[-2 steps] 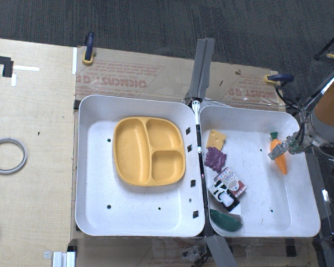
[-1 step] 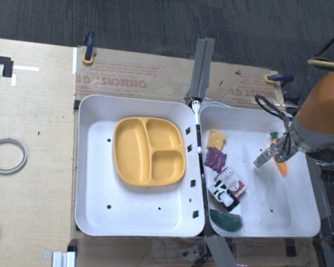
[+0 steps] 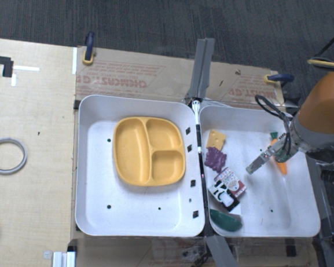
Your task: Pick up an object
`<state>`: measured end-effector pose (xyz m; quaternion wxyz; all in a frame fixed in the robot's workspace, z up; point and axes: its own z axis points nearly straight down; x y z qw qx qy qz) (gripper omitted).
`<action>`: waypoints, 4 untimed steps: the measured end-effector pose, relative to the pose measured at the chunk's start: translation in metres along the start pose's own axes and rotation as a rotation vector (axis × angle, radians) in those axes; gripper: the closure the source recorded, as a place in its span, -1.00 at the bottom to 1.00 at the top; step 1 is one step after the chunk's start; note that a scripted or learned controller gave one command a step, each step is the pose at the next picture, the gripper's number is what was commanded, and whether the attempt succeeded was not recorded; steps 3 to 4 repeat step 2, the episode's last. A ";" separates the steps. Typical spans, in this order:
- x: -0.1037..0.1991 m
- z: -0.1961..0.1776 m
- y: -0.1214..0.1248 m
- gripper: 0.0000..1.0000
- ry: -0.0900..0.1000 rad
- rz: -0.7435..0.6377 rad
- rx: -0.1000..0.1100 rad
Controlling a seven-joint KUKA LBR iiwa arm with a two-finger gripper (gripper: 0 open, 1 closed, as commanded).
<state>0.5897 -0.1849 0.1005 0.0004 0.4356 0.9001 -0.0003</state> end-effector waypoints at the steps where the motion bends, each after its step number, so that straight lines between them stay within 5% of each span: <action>1: -0.029 -0.075 -0.024 -1.00 -0.003 -0.032 -0.001; 2: -0.063 -0.067 0.020 -1.00 -0.002 0.007 -0.001; 4: -0.063 -0.067 0.020 -1.00 -0.002 0.007 -0.001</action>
